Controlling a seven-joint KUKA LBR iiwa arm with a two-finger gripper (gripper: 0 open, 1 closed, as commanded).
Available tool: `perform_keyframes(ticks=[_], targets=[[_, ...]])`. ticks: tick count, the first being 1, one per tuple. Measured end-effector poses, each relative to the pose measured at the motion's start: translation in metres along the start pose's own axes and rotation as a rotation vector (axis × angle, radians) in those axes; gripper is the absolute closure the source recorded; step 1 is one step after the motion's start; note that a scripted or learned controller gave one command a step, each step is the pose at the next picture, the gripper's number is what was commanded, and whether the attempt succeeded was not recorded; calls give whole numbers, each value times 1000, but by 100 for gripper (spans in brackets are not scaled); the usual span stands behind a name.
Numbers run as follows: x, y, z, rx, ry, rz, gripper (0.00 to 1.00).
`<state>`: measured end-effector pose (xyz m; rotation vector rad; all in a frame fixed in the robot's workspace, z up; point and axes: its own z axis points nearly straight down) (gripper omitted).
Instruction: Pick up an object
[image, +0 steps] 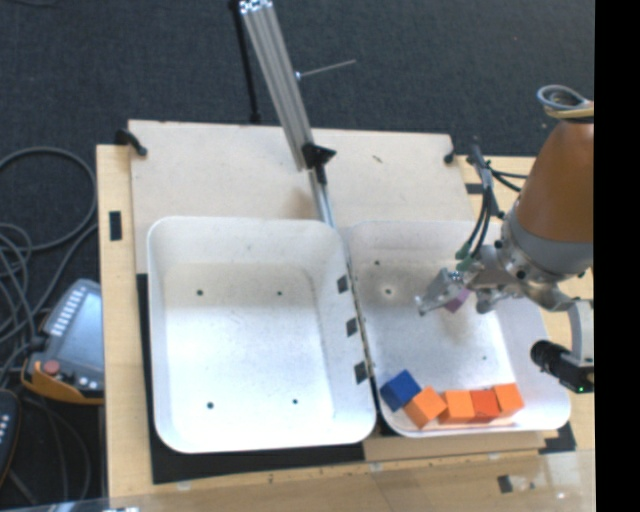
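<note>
While you're scanning from the left, you're seeing a handheld pendant (72, 340) lying off the bench among grey cables (25, 235); its screen is too blurred for you to read any writing. Next the left bin (175, 245) is sitting beside the right bin (400, 240), rims touching. A slanted metal post (285, 95) is rising behind them. In the right bin's near corner you're looking at a blue block (401, 387) touching a row of orange blocks (466, 403) along the front wall. Above them the gripper (452, 297) is hanging over the bin's middle, fingers clamping a small purple object (458, 298) between them, well apart from the blocks. No labels are showing on it; its shape is too small to tell.
</note>
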<state>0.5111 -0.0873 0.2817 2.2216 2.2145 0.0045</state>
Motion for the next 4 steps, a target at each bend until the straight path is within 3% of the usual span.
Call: perform_keyframes(ticks=[1,2,3,4], targets=[[-33,-5,-63,-3,-2,-1,0],[-51,49,121,11,1,-2,0],[-56,116,189,2,0,-8,0],[-123,119,162,1,-3,0,0]])
